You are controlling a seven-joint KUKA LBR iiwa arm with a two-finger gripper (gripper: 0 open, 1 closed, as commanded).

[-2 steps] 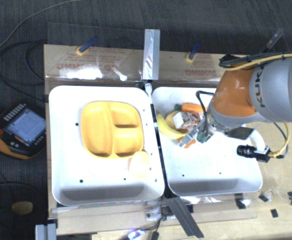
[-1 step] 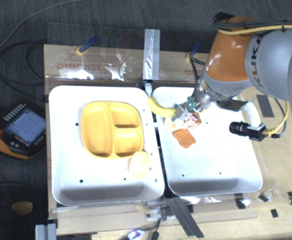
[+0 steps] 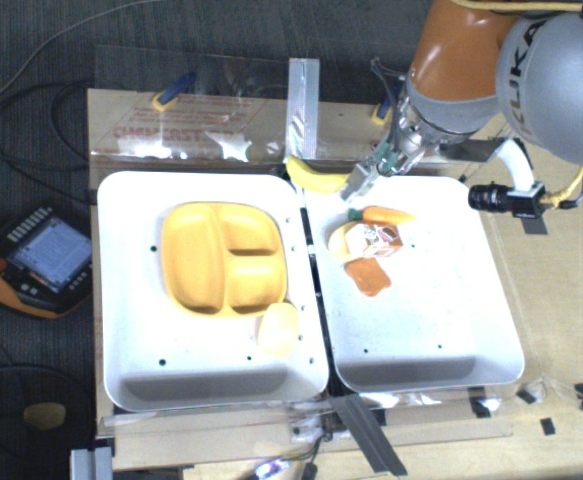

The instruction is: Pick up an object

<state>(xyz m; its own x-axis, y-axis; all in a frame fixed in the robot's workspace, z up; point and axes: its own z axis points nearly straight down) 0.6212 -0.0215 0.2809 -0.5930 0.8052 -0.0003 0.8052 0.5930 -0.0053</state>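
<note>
My gripper (image 3: 363, 182) hangs over the far left corner of the right bin (image 3: 451, 318), its tip just right of a yellow banana (image 3: 316, 176) that lies against the bin's back rim. An orange carrot (image 3: 386, 214) lies just below and to the right of the tip. Below the carrot is a small white and red packet (image 3: 377, 238) resting on a pale yellow round piece (image 3: 341, 240). An orange-brown flat piece (image 3: 369, 277) lies a little nearer the front. I see nothing held in the gripper.
The left bin (image 3: 131, 348) holds a yellow divided plate (image 3: 221, 256) and a pale yellow lump (image 3: 278, 328) near its front right. A black camera mount (image 3: 501, 198) sticks out at the right bin's far right edge. A handheld pendant (image 3: 36, 258) lies left of the bench.
</note>
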